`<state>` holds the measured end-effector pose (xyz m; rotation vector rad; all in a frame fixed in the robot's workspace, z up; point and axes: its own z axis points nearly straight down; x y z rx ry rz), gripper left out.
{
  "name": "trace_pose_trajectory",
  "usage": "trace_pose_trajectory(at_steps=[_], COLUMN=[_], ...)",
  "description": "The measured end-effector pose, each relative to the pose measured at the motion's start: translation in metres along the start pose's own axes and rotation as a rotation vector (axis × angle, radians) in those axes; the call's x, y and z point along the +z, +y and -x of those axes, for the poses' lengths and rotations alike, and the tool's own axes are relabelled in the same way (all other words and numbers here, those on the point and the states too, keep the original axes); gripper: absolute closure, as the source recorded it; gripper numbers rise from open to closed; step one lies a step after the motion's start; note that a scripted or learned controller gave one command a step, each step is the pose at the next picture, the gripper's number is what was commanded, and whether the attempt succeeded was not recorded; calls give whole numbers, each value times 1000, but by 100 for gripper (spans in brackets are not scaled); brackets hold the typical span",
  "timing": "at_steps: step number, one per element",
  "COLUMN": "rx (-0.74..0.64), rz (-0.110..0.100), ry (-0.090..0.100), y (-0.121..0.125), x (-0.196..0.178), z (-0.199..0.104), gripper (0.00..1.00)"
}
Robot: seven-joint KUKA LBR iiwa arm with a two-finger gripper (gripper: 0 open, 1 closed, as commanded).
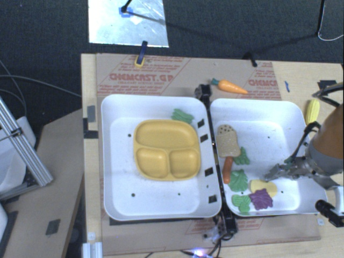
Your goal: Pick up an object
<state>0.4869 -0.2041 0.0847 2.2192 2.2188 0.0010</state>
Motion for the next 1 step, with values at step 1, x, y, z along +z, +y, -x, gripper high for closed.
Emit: trace_pose_trajectory(at_steps=[1], rx=[-1], rz=[0], ry=[2], y=[0], x=[0], z=[2], gripper=[0])
